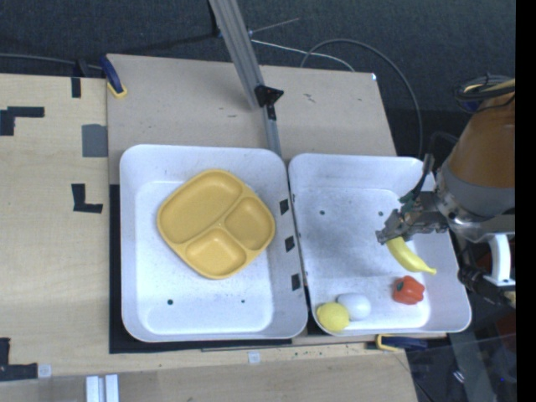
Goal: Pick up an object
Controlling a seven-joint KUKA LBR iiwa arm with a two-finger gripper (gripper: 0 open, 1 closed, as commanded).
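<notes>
— Gripping anything?
— The two-finger gripper (400,231) sits over the curved yellow plastic banana (409,255) in the right-hand shallow white bin (335,182); finger spacing and grasp unclear.

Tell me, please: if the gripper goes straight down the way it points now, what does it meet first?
Most likely the yellow banana: the gripper sits right at its upper end in the right bin. How far above it is unclear from this slanted view.

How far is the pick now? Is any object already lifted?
Reaching looks done: the end effector sits in the right bin, at the upper end of the banana. Whether it grips is unclear. The lift remains; the banana seems to rest on the floor.
</notes>
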